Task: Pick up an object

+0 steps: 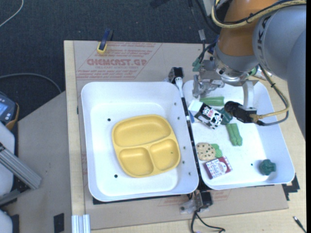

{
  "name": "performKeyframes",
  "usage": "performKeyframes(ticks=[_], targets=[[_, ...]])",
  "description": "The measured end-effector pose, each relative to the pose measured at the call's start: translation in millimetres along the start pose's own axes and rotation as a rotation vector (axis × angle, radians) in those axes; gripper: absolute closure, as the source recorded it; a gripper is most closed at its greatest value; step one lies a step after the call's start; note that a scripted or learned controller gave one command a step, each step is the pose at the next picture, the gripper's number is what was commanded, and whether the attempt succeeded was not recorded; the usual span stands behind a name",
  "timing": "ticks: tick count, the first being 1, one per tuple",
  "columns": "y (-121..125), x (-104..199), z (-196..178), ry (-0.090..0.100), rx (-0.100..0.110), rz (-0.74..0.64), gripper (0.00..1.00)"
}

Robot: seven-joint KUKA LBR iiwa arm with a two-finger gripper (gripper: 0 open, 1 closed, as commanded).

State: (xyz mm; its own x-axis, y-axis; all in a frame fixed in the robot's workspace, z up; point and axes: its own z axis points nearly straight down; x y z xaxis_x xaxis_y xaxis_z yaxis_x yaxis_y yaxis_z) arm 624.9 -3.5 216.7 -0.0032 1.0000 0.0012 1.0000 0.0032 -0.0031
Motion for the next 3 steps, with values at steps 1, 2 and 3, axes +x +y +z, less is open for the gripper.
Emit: performKeyframes(ticks=[1,2,3], targets=[[7.6,-0.2,0.7,-0.002,-0.005,0.001,1.00],[7.4,12.4,-3.8,-0.001,-0.006,0.001,1.00],[3.2,-4.6,-15.9,-0.002,-0.007,0.004,1.00]])
